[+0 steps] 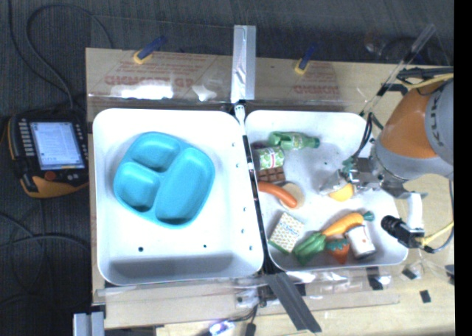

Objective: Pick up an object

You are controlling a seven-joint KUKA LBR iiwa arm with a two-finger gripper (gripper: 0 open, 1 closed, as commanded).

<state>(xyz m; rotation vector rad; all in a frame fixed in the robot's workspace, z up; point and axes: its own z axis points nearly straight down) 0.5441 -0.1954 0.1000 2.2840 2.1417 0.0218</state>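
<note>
- Closest to the lens, your arm [420, 135], grey with its orange band, reaches in from the right and bends down over the right bin [332, 117].
- Your end effector [359, 174] sits low at that bin's right side, just beside a small yellow object [341, 193]; you cannot tell from this angle whether it is wide, narrow or holding anything.
- Judging by that pose, the yellow object looks like the pick target, and it lies on the bin floor, possibly touching the tool tip.
- Around it, the right bin carries a crowd: a green bottle [293, 140] at the top, a labelled packet [270, 163] below it, an orange-red sausage shape [279, 194], a patterned box [286, 233], a green vegetable [310, 245], a carrot [346, 222] and a small white can [361, 242].
- Such crowding probably explains the approach from the open right side, where your tool has room.
- Further out, the left bin [110, 253] holds a blue divided tray [164, 177].
- Both bins rest side by side on the bench [103, 69].
</note>
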